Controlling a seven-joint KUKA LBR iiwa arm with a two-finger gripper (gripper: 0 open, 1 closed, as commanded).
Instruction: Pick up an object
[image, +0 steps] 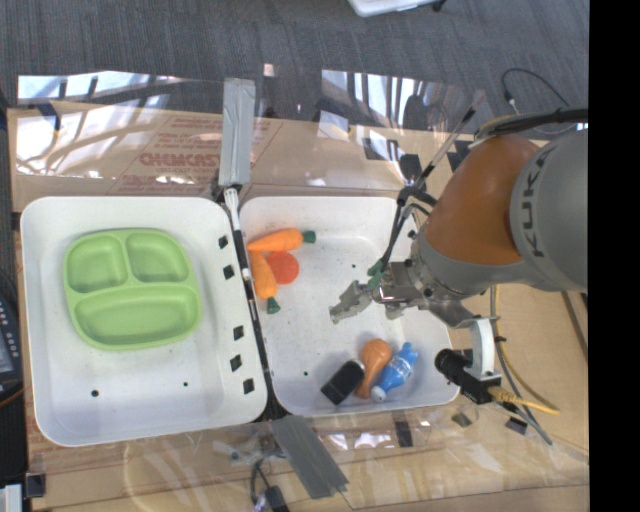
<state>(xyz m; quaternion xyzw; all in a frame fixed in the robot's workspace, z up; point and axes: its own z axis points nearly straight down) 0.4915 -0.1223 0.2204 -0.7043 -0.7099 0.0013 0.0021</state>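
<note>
My gripper (367, 303) hangs over the middle of the right bin (330, 215), open, with nothing between its fingers. Below it, near the bin's front wall, lie an orange pear-shaped toy (375, 358), a small blue bottle (398, 368) and a black block (342, 381), close together. Against the bin's left wall lie two toy carrots (275, 241), one of them (264, 280) pointing toward the front, with a red ball (286, 268) between them. The gripper touches none of these.
A green divided plate (130, 288) rests in the left bin (60, 400). A ridge (248, 310) with black clips separates the two bins. The grey arm with its orange band (485, 215) covers the right bin's right side. Cables (520, 395) trail at the right.
</note>
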